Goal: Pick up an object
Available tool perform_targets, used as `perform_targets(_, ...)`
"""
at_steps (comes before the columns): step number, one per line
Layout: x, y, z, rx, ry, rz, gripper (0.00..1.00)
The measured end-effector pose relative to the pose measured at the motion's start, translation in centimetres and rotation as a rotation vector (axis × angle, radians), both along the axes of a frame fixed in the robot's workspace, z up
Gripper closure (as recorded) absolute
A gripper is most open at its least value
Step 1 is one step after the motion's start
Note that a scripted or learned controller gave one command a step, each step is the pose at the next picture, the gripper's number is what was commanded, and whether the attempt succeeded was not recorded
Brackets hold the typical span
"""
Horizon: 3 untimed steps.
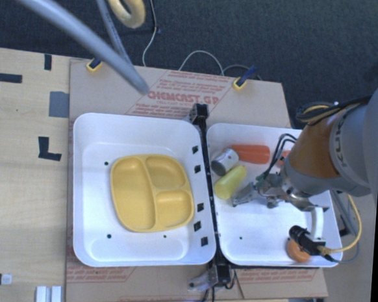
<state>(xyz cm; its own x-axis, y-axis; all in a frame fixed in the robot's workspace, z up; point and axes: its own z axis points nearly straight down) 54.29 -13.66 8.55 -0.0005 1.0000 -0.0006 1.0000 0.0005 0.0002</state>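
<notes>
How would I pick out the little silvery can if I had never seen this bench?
Look in the white bin on the view's right, at its upper left corner near the divider. The silvery can lies there, below and left of an orange stick and above a yellow-green piece. It alone is grey and metallic.

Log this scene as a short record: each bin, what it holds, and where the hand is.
left bin: one yellow divided plate, three compartments
right bin: orange stick-shaped object, grey can, yellow-green object, round orange object
cluster: stick, can and yellow-green object lie close together near the divider
round orange object: apart, at the bin's lower right in the view
hand: low in the right bin, right beside the yellow-green object; contact cannot be told
held: nothing seen in the hand
</notes>
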Motion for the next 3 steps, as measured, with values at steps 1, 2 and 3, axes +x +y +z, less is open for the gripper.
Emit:
perform_targets(1,0.0,0.0,1.0,-0.002,-0.002,0.001,1.00)
perform_targets(2,-0.5,-0.4,7.0,0.000,-0.003,0.000,1.00)
perform_targets(3,0.1,-1.1,13.0,-0.001,-0.005,0.001,1.00)
